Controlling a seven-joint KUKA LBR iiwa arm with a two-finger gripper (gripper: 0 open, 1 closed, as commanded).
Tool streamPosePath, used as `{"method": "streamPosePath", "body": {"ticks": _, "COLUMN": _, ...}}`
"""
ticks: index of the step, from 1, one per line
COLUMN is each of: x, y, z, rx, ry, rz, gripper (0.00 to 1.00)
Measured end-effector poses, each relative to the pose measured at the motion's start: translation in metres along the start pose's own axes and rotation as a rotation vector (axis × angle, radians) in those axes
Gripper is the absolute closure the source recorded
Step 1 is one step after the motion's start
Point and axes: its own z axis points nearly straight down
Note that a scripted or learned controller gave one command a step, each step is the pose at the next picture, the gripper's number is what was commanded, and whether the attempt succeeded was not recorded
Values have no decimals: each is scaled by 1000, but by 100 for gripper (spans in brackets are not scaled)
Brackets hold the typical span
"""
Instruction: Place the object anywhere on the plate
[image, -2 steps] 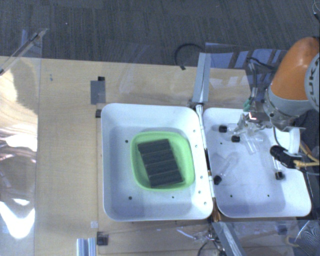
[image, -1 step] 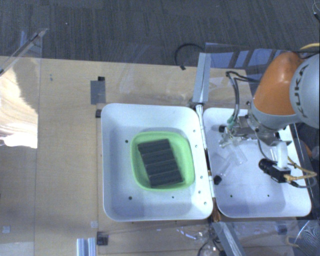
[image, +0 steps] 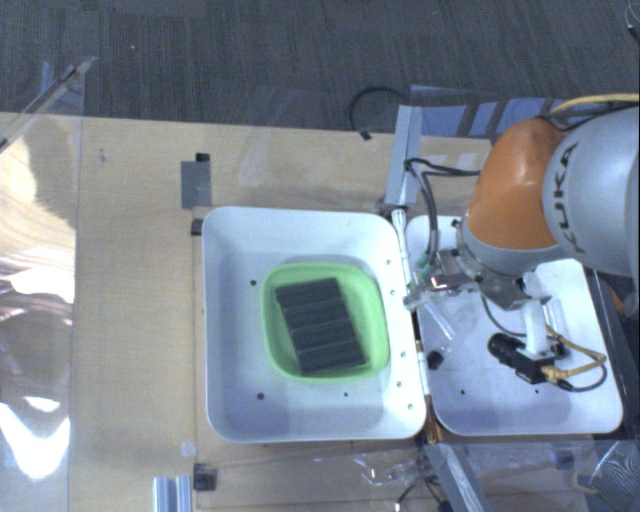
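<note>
Dark block (image: 319, 327) within green plate (image: 372, 300)

Both bins, the left bin (image: 225, 330) and the right bin (image: 590, 400), appear as smooth white plastic with a soft sheen. The plate (image: 375, 310) looks like glossy light-green plastic. The object (image: 320, 327) on it is dark grey, matt, with a ribbed surface; its material cannot be told. The tabletop (image: 130, 330) reads as pale wood-toned board, partly under a clear reflective sheet. The arm (image: 590, 190) has a smooth grey casing with a satin orange band (image: 510, 200). The floor (image: 250, 50) looks like dark, rough-textured carpet
</note>
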Motion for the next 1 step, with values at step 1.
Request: {"method": "streamPosePath", "body": {"ticks": 1, "x": 0, "y": 0, "z": 0, "rx": 0, "ry": 0, "rz": 1, "gripper": 0}}
